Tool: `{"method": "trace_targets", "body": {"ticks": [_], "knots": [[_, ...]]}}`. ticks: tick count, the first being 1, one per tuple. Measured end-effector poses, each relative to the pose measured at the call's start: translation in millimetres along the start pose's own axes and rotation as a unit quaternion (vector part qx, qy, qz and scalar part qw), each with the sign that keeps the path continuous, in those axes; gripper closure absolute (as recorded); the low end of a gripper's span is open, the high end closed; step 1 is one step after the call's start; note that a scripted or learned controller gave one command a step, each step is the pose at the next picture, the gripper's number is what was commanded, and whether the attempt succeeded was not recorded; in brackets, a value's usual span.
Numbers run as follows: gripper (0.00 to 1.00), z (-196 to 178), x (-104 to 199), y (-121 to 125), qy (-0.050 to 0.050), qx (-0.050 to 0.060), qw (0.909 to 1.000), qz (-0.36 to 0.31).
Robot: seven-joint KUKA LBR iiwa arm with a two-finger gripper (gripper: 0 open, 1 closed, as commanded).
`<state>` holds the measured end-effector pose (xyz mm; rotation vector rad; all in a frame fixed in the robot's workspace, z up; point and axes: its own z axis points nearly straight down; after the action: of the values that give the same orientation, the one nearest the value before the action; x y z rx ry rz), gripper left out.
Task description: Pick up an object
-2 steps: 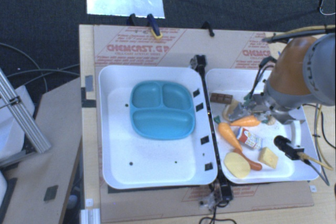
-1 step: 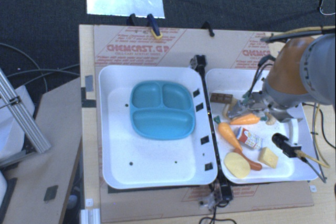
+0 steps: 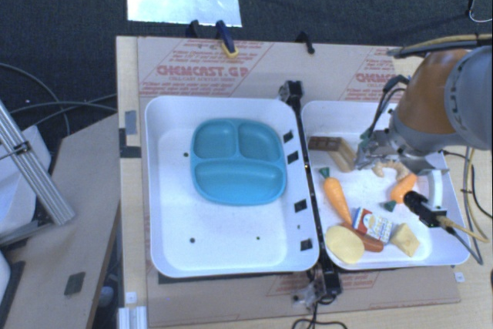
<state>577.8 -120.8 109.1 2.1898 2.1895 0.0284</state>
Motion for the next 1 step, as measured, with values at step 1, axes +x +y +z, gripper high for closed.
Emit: {"method": "trace_targets", "body": {"ticks": [1], "knots": [[1.0, -43.1, -1.6, 2.8, 0.009, 0.02, 0.9998, -0.002]]}}
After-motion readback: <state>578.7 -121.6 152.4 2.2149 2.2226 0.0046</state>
